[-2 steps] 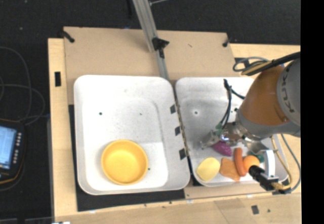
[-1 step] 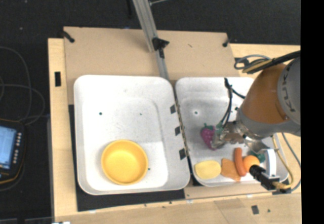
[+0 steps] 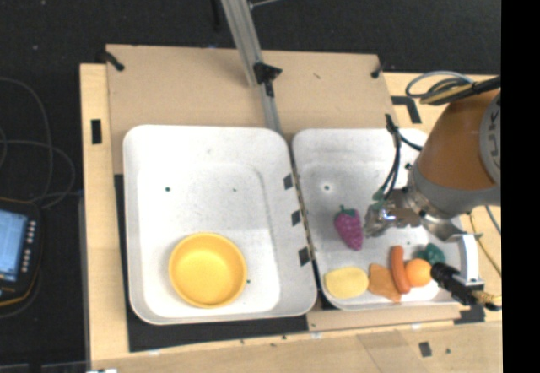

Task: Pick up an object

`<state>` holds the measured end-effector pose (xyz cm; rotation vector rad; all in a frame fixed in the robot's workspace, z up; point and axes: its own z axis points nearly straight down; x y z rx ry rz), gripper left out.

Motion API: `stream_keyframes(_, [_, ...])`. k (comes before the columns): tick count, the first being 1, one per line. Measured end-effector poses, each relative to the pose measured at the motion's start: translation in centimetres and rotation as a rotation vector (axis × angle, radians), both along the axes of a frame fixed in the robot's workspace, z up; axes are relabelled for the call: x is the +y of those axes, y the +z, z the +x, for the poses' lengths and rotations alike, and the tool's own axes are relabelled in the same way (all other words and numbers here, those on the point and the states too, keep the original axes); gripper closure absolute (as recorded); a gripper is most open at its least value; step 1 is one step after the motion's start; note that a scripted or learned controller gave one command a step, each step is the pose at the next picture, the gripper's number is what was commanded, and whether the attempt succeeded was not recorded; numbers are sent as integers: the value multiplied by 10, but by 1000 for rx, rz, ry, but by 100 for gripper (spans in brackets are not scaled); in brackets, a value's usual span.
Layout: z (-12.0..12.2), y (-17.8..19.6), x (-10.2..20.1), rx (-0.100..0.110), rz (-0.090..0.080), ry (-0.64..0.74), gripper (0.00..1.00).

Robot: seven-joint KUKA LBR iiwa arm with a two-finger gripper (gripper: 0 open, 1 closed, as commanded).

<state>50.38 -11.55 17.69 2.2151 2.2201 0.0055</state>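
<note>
- The KUKA arm (image 3: 456,156) reached in from the right and hung over the right-hand bin (image 3: 337,152), its gripper (image 3: 381,217) low near the bin's middle.
- Whether the gripper was spread or pressed together could not be told; the metal parts at its tip blurred into one another from above.
- A purple grape bunch (image 3: 348,226) lay just beside the gripper, on its left, and looked the likeliest thing to be picked. Nothing could be seen between the gripper's tips.
- Along the bin's near edge lay a pale yellow piece (image 3: 346,282), an orange carrot (image 3: 397,268), a round orange fruit (image 3: 417,272) and a small dark green item (image 3: 434,252), crowded together.
- The left-hand bin (image 3: 202,160) held a yellow bowl (image 3: 207,269), well apart from the arm.
- To pick cleanly, the gripper would probably need to shift left until centred over the grapes, straddle the bunch across its narrow width, and descend fully before closing.
- The bunch's lumpy, tapered shape could let it slip, so a grip on its thickest part seemed wisest.
</note>
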Motion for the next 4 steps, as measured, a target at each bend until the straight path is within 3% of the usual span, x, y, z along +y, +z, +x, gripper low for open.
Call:
stream_keyframes(1, [2, 32, -1, 0, 0, 1, 100])
stream_keyframes(4, [6, 67, 152, 3, 4, 6, 100])
